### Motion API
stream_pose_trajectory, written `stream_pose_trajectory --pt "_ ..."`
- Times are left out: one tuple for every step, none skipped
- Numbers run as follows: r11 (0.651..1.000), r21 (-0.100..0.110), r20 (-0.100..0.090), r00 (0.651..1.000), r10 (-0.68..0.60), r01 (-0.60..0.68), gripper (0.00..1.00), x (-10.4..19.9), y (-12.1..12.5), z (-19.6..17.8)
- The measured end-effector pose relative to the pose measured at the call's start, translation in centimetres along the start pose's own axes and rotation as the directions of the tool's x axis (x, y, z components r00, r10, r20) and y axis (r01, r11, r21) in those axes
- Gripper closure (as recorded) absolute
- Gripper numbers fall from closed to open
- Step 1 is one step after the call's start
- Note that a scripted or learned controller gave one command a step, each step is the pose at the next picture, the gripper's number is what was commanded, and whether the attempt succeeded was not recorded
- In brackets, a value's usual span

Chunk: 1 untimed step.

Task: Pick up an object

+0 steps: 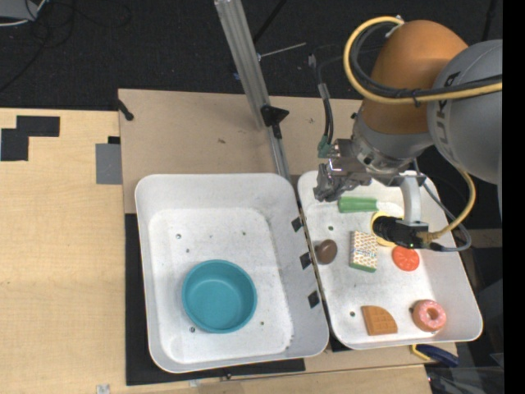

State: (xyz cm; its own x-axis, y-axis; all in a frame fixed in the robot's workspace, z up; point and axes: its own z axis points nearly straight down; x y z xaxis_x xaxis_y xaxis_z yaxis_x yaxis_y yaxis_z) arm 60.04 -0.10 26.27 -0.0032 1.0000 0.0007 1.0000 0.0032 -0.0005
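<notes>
In the right bin (459, 318), 6 small things are seen. A green block (358, 205) lies near the bin's far end, just beside the hand (328, 185), which is placed over the bin's far left corner. Whether the hand is released or clenched cannot be told, and nothing is seen between its fingers. Just right of the green block a yellow piece (382, 224) is partly covered by a black part of the arm. A red ball (405, 258) lies below it, with a patterned block (364, 251) to its left and a brown ball (326, 251) further left, near the bin's left wall. At the near end, an orange wedge (379, 320) and a pink doughnut (428, 315) are set apart. In the left bin (156, 195), 1 teal bowl (218, 295) stands upright. Both bins rest on the worktop (57, 245).
</notes>
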Motion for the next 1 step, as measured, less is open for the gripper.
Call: stream_pose_trajectory --pt "1.000 0.001 0.000 1.000 0.000 0.000 1.00 5.53 -2.14 0.67"
